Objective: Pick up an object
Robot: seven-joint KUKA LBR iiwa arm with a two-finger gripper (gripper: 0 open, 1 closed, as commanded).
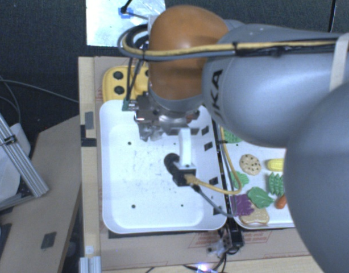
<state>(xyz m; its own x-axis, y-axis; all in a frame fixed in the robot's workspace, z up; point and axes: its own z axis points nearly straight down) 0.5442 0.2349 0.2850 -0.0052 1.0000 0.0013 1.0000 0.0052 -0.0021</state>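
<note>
My gripper [148, 131] hangs low over the back middle of the left white bin [129, 201], under the orange band of the wrist. The wrist hides what lies between its fingertips, and I see nothing held. The right bin [277, 225] holds small toy foods: a round cookie [250, 164], a yellow corn piece [274, 165], a green leafy piece [260, 197], purple grapes [242, 205] and a tan bread slice [255, 216]. The big grey arm covers much of the right bin.
A yellow object with black dots [115, 83] lies just behind the left bin's back edge. A green piece [231, 136] peeks out beneath the arm in the right bin. The divider between the bins [223, 169] runs close to the gripper's right.
</note>
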